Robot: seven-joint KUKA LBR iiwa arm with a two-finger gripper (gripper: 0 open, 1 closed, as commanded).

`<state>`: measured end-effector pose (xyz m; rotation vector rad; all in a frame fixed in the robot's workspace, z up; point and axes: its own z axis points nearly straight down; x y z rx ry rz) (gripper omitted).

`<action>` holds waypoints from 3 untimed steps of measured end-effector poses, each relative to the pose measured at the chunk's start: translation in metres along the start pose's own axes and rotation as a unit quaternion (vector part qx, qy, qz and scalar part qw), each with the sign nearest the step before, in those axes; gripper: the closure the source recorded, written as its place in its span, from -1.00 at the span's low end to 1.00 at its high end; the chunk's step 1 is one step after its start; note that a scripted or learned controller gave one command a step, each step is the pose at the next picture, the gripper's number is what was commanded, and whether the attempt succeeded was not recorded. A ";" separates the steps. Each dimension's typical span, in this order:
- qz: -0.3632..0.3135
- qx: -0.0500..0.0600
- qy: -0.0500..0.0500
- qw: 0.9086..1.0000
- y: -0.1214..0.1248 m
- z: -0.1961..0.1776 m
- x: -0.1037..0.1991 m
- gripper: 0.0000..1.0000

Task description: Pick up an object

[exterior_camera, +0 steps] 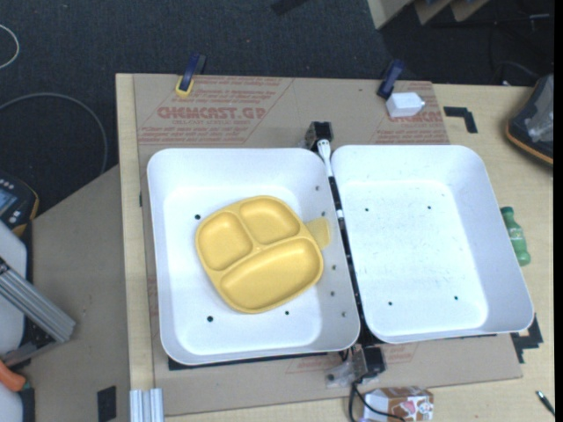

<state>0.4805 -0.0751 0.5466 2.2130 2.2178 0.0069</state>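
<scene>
1. We look down on the bench, a brown board with red lettering, and two shallow white bins sit on it side by side.
2. In the left bin we have the one thing to pick: a yellow divided plate, lying flat, open side up.
3. The plate shows three sections: two small ones toward 11 and 1 o'clock, and one long one across the 5 o'clock side.
4. A small yellow tab sticks out at the plate's 3 o'clock edge, close to the bin's right wall.
5. The plate sits a little right of the bin's middle, clear of the walls at 9 and 12 o'clock.
6. At 3 o'clock from the plate we see the right bin, its floor faintly speckled.
7. A black strip runs along the seam between the two bins.
8. As for the gripper, we cannot tell its state from this view.
</scene>
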 end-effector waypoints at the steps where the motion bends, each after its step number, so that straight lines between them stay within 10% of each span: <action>1: 0.001 0.012 0.002 1.000 -0.003 0.124 0.017 1.00; 2: -0.005 0.010 0.003 1.000 -0.004 0.193 0.127 1.00; 3: -0.001 0.002 0.003 1.000 -0.002 0.143 0.154 1.00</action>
